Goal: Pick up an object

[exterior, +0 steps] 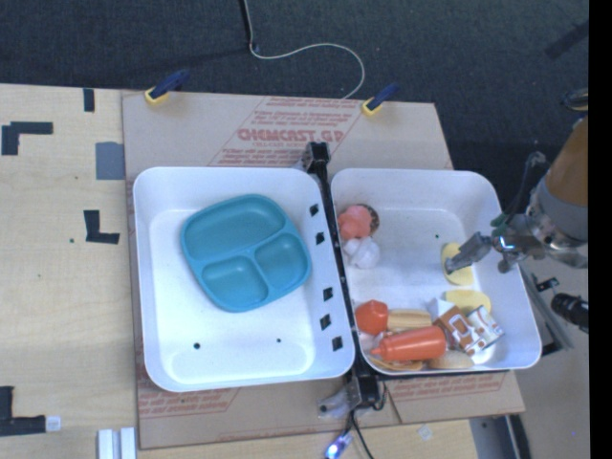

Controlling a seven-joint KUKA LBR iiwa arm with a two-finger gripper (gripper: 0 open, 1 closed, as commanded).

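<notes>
Camera view, item by item.

Gripper (pixel 466 255): you see it low over the right bin (pixel 411 182), near the right wall, its dark fingers pointing left. Whether they stand apart or together, you cannot tell; nothing shows between them.

Nearest thing: a yellow piece (pixel 457 264), touching or just beneath the fingertips. A second yellow piece (pixel 466 300) lies just below it.

Other stock in that bin: pink toy (pixel 355 221) and white lump (pixel 362 251) by the dividing wall; red-orange pieces (pixel 411 343) and a patterned packet (pixel 470 330) crowded along the near edge.

Left bin (pixel 158 285): a blue divided plate (pixel 246 251).

Step, as you may judge it: approach, grasp not yet made. The next move calls for a descent centred on the yellow piece.

Room: open floor lies mid-bin to the left; the right wall stands close.
</notes>
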